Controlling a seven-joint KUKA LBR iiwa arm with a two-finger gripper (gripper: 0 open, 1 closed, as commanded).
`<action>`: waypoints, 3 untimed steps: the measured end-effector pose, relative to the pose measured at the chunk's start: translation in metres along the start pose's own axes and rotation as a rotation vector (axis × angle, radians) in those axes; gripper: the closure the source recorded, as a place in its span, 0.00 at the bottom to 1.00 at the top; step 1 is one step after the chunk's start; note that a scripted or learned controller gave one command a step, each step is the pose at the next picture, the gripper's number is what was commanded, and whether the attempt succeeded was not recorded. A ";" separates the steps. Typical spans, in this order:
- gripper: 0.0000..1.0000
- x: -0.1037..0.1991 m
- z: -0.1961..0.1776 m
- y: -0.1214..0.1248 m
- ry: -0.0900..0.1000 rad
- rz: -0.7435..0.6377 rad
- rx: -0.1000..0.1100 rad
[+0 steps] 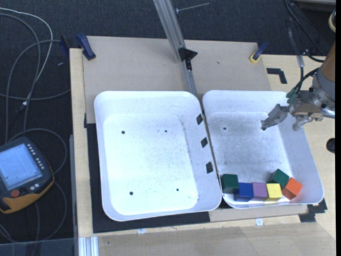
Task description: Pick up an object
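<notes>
below, blocks [260, 188] line up left-to-right along right bin's [314, 167] near wall.

Six small blocks are seen gathered in a row along the 6 o'clock wall of the right bin [298, 143]. From 9 o'clock to 3 o'clock the row is made up of a dark green block [229, 182], a blue block [245, 190], a purple block [259, 189], a yellow block [274, 190] and an orange block [292, 188]. A second green block [279, 176] is placed just behind the yellow and orange ones, toward 12 o'clock. Neighbouring blocks appear to be touching. The orange block is turned at an angle to the wall.
</notes>
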State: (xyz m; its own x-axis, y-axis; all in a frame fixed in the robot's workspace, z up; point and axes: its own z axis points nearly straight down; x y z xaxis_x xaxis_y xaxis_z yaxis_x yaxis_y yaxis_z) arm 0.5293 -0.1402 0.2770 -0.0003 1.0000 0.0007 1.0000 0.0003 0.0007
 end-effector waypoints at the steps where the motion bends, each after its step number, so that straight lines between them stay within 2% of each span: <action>1: 0.00 -0.024 0.162 0.029 0.002 0.001 0.008; 2: 1.00 -0.024 0.146 0.031 0.001 0.000 -0.001; 3: 1.00 0.020 0.177 0.040 0.003 -0.005 0.005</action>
State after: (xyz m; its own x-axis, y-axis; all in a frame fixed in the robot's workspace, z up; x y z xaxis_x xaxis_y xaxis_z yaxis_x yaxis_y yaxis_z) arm 0.5697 -0.1197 0.1001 -0.0050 1.0000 0.0042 1.0000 0.0051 -0.0047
